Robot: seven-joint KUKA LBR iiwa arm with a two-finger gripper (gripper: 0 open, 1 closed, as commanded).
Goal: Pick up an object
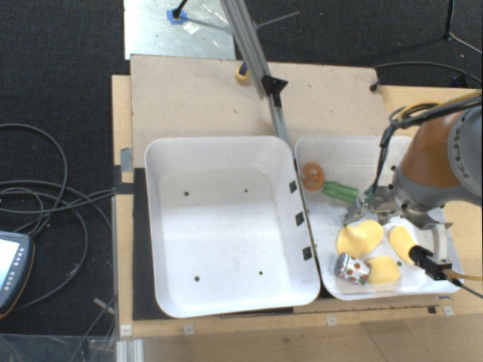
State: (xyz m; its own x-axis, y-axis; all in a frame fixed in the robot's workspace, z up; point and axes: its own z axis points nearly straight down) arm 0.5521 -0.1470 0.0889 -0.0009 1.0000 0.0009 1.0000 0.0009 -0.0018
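Objects for picking all lie in the right bin: a big yellow lump, a smaller yellow piece, another yellow piece, a small patterned cup on its side, a green stick and an orange ring near the divider. The fingers hang low over the middle of this bin, just above the big yellow lump; whether they are spread or closed I cannot tell, since the wrist and its brackets hide them, and nothing is visibly between them.

The likeliest failure, in my judgement, is crowding. The yellow pieces and the cup lie touching or nearly so, and a descent there could land on two things at once, push them apart, or pinch a rounded edge that slips out. The cup may also roll away if nudged. The green stick lies just beside the wrist and could be knocked aside.

Both bins are shallow, white and smooth, so things would slide easily. The left bin sits alongside. They rest on a pale wooden tabletop over dark carpet, with loose cables and a handheld screen at the far left.
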